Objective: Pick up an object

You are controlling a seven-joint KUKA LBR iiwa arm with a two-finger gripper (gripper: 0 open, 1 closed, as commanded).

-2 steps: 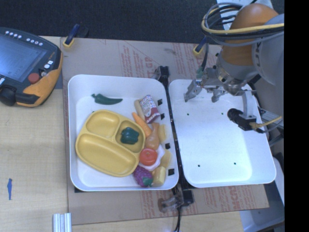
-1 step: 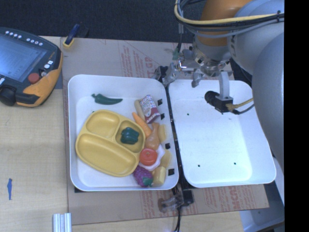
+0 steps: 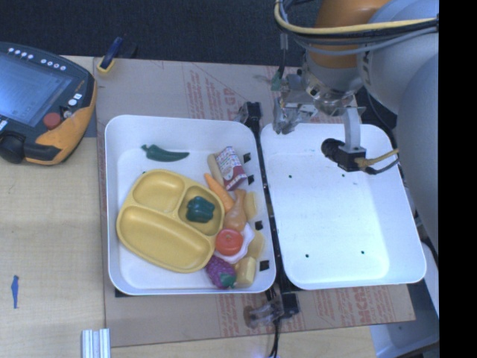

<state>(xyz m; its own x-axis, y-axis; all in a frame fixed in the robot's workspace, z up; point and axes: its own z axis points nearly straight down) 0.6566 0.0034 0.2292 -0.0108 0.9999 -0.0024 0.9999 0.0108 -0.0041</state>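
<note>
From my seat, nearest the camera, a small clamp (image 3: pixel 262 315) sits at the front seam between the two bins, I judge to keep them from sliding. Just beyond it the left bin (image 3: pixel 119 136) carries every candidate for the pick. A yellow divided plate (image 3: pixel 160 233) fills its middle, with a dark green toy (image 3: pixel 200 209) sitting in the upper compartment. The loose pieces are crowded at the plate's 3 o'clock side: a purple one (image 3: pixel 220 271) and a yellow block (image 3: pixel 246 271) at the front, a red tomato (image 3: pixel 229 241), an orange carrot (image 3: pixel 219 190), and a red-and-white packet (image 3: pixel 230 167) behind. A green pepper (image 3: pixel 165 153) lies alone toward 11 o'clock — the easiest target, I'd guess, because nothing touches it.

The right bin (image 3: pixel 373 274) is bare white. The end effector (image 3: pixel 286 124) hangs over its far-left corner, about 12 o'clock from the pile and well apart from it; I cannot tell whether it is apart or together.

The surface (image 3: pixel 45 230) is pale wood with cardboard (image 3: pixel 201 88) under the bins. At far left rests a teach pendant (image 3: pixel 41 103) — beyond, dark floor.
</note>
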